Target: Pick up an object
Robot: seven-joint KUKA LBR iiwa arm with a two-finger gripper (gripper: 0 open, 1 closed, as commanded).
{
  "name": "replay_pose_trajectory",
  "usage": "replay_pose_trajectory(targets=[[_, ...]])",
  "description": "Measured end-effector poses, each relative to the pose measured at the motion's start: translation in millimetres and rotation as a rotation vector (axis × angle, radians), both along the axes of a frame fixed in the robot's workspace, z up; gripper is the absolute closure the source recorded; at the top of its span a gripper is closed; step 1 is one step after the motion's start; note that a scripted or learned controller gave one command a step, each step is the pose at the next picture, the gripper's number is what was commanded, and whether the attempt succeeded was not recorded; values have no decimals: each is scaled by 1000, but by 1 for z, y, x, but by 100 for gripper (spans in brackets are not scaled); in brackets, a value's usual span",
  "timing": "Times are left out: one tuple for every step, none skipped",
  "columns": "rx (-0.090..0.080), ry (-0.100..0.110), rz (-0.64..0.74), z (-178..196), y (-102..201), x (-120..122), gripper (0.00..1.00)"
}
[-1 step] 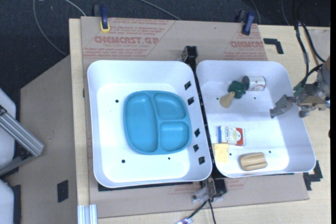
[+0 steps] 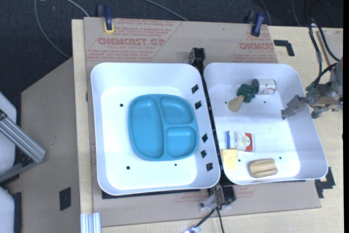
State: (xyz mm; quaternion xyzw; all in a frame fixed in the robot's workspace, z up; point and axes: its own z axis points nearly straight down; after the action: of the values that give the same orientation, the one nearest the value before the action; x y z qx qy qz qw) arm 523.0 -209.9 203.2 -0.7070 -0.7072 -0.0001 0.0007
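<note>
Two white bins side by side on the bench. Left bin (image 2: 103, 117): one blue divided tray (image 2: 162, 126), far from the gripper (image 2: 294, 107). Right bin (image 2: 308, 139): gripper at the right rim, one dark finger (image 2: 292, 108) visible over the wall; finger spacing impossible to tell. Up and left of the finger: green-headed brush (image 2: 245, 93) touching a small can (image 2: 266, 85). Below-left of the finger: red-and-blue card (image 2: 240, 141), yellow block (image 2: 229, 159), tan bread-like piece (image 2: 263, 167). Nothing seen between the fingers.
</note>
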Motion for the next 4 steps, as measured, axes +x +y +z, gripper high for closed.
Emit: replay_pose_trajectory(targets=[[2,4,0,-42,3,-2,0],[3,5,0,-105,7,-2,0],[1,3,0,-119,8,-2,0],[1,-1,0,-107,8,-1,100]])
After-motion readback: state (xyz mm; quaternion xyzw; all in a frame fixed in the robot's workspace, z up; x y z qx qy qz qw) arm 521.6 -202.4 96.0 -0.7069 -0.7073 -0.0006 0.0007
